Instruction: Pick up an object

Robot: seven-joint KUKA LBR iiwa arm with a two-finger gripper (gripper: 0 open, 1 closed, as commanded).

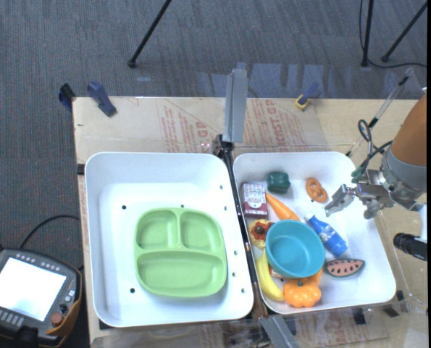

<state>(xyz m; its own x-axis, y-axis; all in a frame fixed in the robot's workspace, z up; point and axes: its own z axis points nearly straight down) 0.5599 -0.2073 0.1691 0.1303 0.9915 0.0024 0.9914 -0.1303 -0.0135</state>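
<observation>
Toys crowd the right bin point(360, 167); none is lifted yet. Left to right we note: green plate point(180, 252) alone in the left bin point(99, 194), then box point(254, 198), carrot point(282, 207), banana point(268, 278), blue bowl point(295, 249), pumpkin point(303, 293), blue bottle point(327, 236), pretzel point(316, 189), melon slice point(344, 267). The gripper point(353, 200) hangs at the right bin's right side, fingers spread, grasping nothing, near the bottle. We judge it is lining up a descent there.
</observation>
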